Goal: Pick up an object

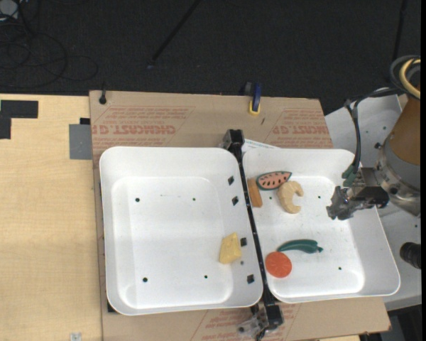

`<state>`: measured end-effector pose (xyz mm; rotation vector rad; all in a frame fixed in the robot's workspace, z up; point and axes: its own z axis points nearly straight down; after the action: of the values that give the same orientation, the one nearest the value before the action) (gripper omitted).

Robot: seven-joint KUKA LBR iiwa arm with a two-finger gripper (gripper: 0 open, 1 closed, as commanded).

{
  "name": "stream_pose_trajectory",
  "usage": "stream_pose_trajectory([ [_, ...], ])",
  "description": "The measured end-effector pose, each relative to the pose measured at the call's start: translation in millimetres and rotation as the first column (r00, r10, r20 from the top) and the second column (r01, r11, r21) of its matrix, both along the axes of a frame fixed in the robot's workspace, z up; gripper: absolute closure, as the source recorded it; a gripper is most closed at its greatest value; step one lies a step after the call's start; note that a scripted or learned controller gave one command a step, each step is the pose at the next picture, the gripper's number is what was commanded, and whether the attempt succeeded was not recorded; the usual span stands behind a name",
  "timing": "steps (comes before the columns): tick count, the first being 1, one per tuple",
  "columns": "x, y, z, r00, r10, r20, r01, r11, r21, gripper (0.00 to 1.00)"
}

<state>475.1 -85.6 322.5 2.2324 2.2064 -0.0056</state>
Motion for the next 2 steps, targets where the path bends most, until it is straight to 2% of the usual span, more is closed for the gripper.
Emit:
stream_pose_trajectory([
  [1,31,13,-114,1.0,0.012,-0.012,-0.012,1.0,0.006,1.0],
  [2,15,55,-111,1.0,0.015,-0.006,-0.015,1.0,0.007,1.0],
])
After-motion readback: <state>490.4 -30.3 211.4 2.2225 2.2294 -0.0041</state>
